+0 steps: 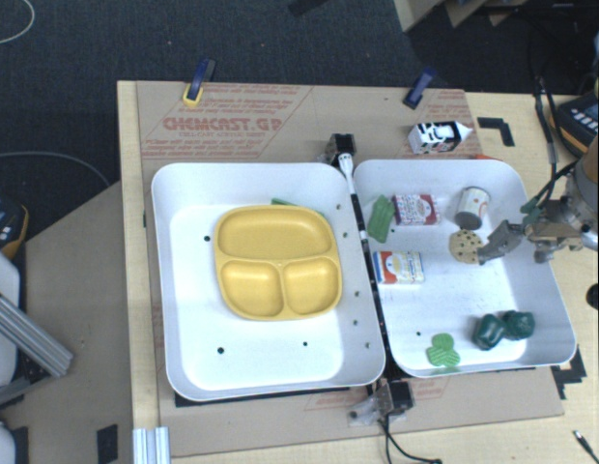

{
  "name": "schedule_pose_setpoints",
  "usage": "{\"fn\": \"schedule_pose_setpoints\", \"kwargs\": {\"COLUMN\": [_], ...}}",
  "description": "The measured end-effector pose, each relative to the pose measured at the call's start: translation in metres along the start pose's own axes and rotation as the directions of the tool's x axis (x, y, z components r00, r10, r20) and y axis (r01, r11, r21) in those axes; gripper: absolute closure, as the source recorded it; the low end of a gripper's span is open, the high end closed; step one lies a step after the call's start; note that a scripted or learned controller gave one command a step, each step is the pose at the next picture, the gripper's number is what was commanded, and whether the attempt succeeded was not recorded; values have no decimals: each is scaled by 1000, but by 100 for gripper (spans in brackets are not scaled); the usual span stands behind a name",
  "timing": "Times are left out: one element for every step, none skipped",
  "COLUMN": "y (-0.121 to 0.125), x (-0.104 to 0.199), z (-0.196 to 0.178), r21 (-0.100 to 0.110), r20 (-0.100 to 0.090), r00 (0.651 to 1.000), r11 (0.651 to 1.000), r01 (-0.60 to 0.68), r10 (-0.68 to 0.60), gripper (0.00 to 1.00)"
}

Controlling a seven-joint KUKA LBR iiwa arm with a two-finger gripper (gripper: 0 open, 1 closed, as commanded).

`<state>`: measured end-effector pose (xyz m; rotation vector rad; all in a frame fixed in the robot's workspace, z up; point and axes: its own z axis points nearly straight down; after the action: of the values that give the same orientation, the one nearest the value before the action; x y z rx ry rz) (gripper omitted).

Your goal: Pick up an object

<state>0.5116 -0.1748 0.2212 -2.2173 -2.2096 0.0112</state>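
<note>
One cookie [463,246], small, stiff, likely light and crumbly, lies in the right bin [546,288] just beside our gripper [495,245]; we'd pinch its edges gently.

A black-and-white carton [440,136] lies on the worktop [251,124] behind the bins, between blue clamps [418,89].

My arm [580,222] runs off the right edge. A green scrap [283,202] hides behind the yellow divided plate [277,261]. My fingers are too blurred to read.
</note>
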Motion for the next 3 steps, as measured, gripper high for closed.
{"fn": "schedule_pose_setpoints", "kwargs": {"y": [3,6,7], "x": [0,4,0], "z": [-7,56,100], "r21": [-14,-5,-6], "r20": [3,0,0], "r00": [1000,1000,1000], "r11": [1000,1000,1000], "r01": [4,3,3], "r10": [-4,-3,-3], "gripper": [0,0,0]}}
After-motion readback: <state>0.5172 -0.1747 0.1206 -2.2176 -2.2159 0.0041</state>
